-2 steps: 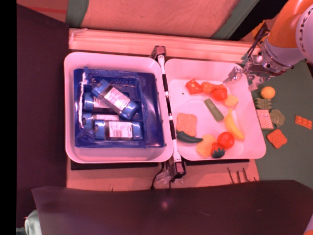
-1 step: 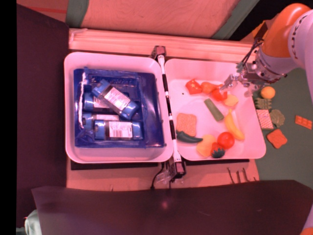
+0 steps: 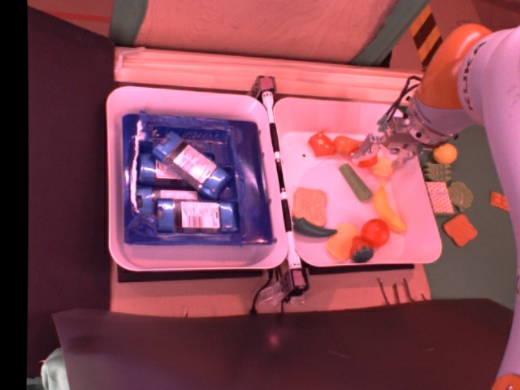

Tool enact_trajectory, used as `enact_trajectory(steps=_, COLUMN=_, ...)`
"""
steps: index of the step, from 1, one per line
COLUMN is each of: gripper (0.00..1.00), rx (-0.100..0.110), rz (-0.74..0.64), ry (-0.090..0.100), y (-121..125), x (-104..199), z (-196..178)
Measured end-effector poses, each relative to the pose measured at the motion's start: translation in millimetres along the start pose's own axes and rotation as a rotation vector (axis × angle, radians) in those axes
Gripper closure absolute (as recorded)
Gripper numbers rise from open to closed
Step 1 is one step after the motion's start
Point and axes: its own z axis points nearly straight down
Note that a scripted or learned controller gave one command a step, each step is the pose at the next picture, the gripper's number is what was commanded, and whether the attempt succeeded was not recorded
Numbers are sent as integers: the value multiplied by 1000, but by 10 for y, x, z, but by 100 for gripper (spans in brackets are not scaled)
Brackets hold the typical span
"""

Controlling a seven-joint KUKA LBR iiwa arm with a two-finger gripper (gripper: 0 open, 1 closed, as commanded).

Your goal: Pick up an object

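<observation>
Your hand (image 3: 380,149) hovers over the right white bin (image 3: 414,254), above a small red plastic toy piece (image 3: 367,161) near the back; whether it is parted I cannot tell. That piece looks light, stiff and slick; pinch across its middle.

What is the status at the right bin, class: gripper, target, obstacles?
Gripper low over right bin, upper right. Nothing seen held. Small orange piece just beneath it; red pepper, banana crowd nearby.
</observation>
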Motion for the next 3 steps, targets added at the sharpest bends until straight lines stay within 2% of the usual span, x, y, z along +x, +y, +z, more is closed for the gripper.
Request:
enact_trajectory(steps=1, gripper=0, rx=-14, rz=-2, ry=1, y=41, x=21, z=183)
enact_trajectory(steps=2, gripper=100, rx=-17, rz=1, ry=-4, y=43, x=-3, z=79)
enact_trajectory(steps=3, gripper=100, rx=-14, rz=-1, ry=-4, y=18, x=63, z=-441)
